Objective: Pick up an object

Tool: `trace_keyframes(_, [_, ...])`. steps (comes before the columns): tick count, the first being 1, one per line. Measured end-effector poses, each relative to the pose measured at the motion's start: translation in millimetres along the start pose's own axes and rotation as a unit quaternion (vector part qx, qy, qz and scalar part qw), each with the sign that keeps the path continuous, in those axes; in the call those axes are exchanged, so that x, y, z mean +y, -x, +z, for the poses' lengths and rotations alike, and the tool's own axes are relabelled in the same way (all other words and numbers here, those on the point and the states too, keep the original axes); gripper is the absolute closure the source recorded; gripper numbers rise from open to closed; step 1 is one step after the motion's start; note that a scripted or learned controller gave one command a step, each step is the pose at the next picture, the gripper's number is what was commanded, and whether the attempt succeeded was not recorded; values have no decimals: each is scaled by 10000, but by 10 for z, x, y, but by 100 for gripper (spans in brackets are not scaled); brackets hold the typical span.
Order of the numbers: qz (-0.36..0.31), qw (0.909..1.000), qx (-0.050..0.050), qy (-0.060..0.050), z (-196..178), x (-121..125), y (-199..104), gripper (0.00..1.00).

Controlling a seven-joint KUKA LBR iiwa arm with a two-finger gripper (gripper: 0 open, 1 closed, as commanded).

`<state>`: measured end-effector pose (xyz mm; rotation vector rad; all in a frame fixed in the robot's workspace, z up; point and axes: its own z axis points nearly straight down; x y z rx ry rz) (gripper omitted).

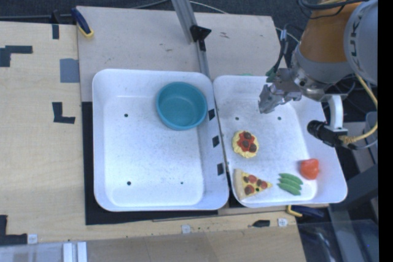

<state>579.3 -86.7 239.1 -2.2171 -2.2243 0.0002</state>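
**Claw poised over the right bin, nothing yet taken**

The claw (268, 104) hung over the upper part of the right bin (325, 193); whether it was released or clenched could not be told, and nothing was seen in it. The nearest candidate, a round pizza toy (245, 144), lay just below it in the frame, so a short, centred descent would be called for. A pizza slice (250, 183), green pods (290, 183) and a red piece (309, 168) lay lower right, well apart. A blue bowl (181, 105) sat in the left bin (116, 187), out of the way.

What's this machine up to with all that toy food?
A grey and orange robot arm is trying to pick something up. Its hand hangs over the right bin, above the round toy pizza, pizza slice, pea pod and red tomato. A blue bowl sits in the left bin.
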Motion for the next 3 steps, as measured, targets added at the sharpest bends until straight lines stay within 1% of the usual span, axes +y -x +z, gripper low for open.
trace_keyframes(1, [-5, 10000, 1, -3, 121, -159, -504, 100])
trace_keyframes(2, [-8, 10000, 3, 3, 71, -373, -1032, 100])
trace_keyframes(3, [-7, 10000, 1, -1, 42, -390, -1541, 100])
